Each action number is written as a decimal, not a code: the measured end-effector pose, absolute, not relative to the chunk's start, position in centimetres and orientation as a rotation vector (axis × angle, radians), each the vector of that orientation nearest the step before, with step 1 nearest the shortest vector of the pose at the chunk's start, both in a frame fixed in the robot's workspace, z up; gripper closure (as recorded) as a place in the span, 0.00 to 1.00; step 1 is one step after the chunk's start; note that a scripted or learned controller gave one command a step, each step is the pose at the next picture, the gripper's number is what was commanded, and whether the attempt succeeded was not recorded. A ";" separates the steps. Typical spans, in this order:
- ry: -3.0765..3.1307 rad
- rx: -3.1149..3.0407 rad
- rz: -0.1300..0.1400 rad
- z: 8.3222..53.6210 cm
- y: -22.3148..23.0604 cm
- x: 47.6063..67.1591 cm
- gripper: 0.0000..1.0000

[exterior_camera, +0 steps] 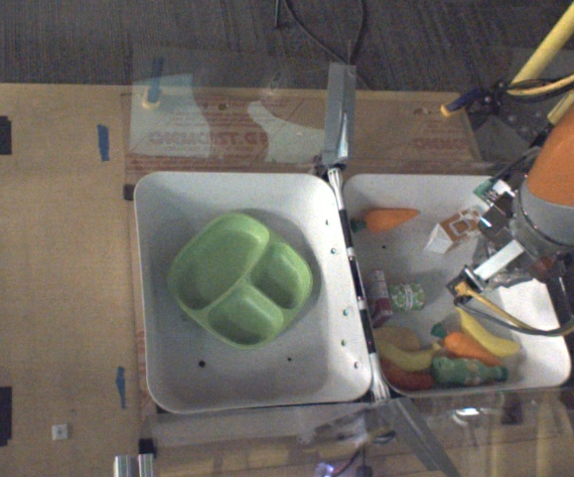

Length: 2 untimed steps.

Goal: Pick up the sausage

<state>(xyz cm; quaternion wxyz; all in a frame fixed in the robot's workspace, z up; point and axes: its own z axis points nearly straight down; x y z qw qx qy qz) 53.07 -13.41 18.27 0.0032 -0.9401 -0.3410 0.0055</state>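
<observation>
1. The arm (563, 172) is reaching in from the right and hanging over the right bin (543, 358).
2. Its gripper (494, 238) is hovering above that bin's right half, holding nothing visible; I cannot tell whether it is open or closed.
3. The sausage (408, 379), red and long, is lying in the right bin's lower left corner, partly under a yellow piece (404, 353).
4. A green bottle (466, 372) is lying just beside the sausage, with a banana (491, 336) and a small carrot (458, 345) touching above it.
5. A larger carrot (386, 219) is lying well apart, at the bin's upper left.
6. The left bin (168, 207) is carrying a green divided plate (241, 278), and both bins are sitting on the desk (49, 266).
</observation>
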 end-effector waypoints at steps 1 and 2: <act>-0.819 -3.026 0.018 14.4 -9.6 51.7 1.00; -0.799 -3.034 0.015 23.0 -15.2 47.8 1.00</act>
